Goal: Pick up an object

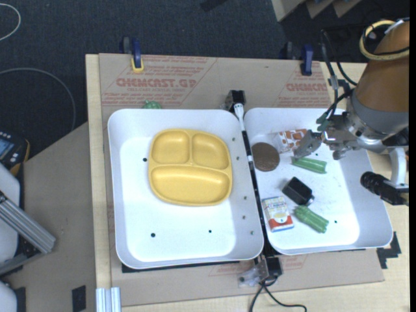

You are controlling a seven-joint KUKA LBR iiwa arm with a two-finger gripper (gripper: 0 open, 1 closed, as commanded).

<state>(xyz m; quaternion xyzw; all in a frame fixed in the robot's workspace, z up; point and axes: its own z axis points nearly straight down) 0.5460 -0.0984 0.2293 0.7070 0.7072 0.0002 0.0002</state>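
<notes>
Right bin (364, 233), used as the landmark throughout. The gripper (311, 145) hangs over its upper middle, fingers (305, 148) pointing toward the bin's left wall; from this slant I cannot tell how far apart they stand, and nothing is visibly caught between them. Directly under the tips, toward the bin's centre, lies the likeliest target: a green cylinder (309, 165), short, rounded at the ends, lying on its side and tilted slightly across the bin floor. Judgement: light, rigid or near-rigid, smooth-skinned, so prone to roll or squirt out if pinched off-centre; best taken across its narrow width at mid-length, fingers square to the long axis. A second green cylinder (312, 219) of the same look lies nearer the bin's front edge, just beside a red-and-white carton (279, 214) at the front-left. Between the two cylinders sits a small black block (298, 191), matte, boxy. A brown disc (264, 156) rests against the bin's left wall, and a small printed packet (290, 138) lies near the back, close to the fingertips; it could be snagged by mistake. Left of the right bin, the neighbouring bin (130, 194) holds a yellow divided plate (190, 168).
</notes>
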